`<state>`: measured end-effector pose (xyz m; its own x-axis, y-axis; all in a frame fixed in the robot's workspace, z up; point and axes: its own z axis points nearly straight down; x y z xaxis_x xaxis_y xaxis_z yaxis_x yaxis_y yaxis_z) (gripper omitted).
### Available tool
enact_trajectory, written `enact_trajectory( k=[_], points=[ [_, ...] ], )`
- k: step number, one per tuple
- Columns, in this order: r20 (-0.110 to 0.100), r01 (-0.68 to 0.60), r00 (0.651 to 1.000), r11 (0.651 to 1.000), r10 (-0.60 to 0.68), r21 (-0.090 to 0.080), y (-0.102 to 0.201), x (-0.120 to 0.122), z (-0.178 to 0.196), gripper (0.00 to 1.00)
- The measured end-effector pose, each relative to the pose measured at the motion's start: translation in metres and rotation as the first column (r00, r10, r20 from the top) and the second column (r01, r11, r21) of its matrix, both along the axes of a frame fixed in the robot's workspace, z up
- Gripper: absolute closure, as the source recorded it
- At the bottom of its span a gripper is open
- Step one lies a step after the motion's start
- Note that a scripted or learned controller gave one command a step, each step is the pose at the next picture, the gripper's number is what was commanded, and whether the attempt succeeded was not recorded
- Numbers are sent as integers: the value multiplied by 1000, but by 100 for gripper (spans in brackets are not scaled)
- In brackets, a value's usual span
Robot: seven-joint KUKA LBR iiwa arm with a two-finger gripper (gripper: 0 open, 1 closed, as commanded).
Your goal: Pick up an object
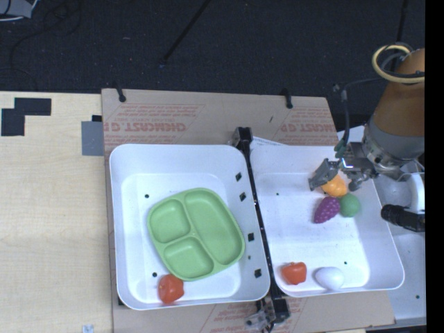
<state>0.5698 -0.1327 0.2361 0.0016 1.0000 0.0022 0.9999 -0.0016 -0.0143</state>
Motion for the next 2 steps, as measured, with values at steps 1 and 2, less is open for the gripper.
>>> enact_trajectory(
  k=[1,2],
  points=[
    [13,-2,1000,1000,2,-2,0,2,7,0],
    [9,-2,1000,1000,2,-1,6,5,-38,0]
  ],
)
